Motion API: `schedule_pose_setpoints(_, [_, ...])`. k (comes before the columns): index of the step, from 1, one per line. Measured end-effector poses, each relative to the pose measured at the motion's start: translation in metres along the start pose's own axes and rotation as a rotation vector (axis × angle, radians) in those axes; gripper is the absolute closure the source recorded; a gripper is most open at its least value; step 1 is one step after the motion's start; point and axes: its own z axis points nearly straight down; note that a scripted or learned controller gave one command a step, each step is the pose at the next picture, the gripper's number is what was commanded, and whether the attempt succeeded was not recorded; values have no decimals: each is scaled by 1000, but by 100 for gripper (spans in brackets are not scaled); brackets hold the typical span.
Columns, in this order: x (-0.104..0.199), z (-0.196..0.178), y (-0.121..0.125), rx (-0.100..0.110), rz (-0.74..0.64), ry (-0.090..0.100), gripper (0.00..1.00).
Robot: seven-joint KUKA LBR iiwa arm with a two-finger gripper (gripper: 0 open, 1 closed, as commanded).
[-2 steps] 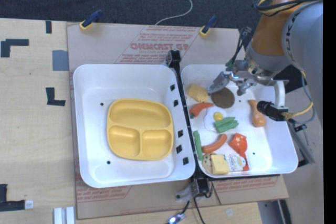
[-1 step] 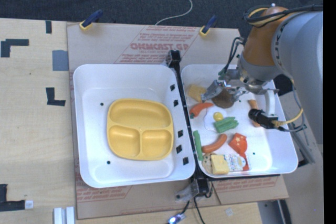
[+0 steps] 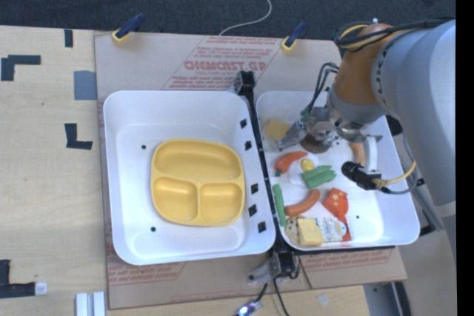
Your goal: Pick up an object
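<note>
The right bin (image 3: 396, 222) holds several toy foods. Among them are a yellow wedge (image 3: 275, 129), a red-orange carrot shape (image 3: 289, 160), a green pod (image 3: 318, 176), an orange sausage (image 3: 304, 202), a red piece (image 3: 335, 201) and a yellow block (image 3: 309, 232) beside a white packet (image 3: 335, 229). My gripper (image 3: 309, 132) is low in the back of this bin, just right of the yellow wedge and above the carrot shape. A dark brown round thing (image 3: 318, 143) lies right under it. Nothing can be seen held.
The left bin (image 3: 122, 122) contains a yellow divided plate (image 3: 198, 181). A long green piece (image 3: 279, 200) lies along the right bin's left wall. An orange piece (image 3: 358, 151) and a white piece (image 3: 372, 155) rest near the wrist. The arm fills the bin's right side.
</note>
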Motion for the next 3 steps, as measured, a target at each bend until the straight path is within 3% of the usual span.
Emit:
schedule_pose_setpoints(1, [0,-14,2,-6,0,-1,100])
schedule_pose_setpoints(3, [6,-120,11,-2,1,3,100])
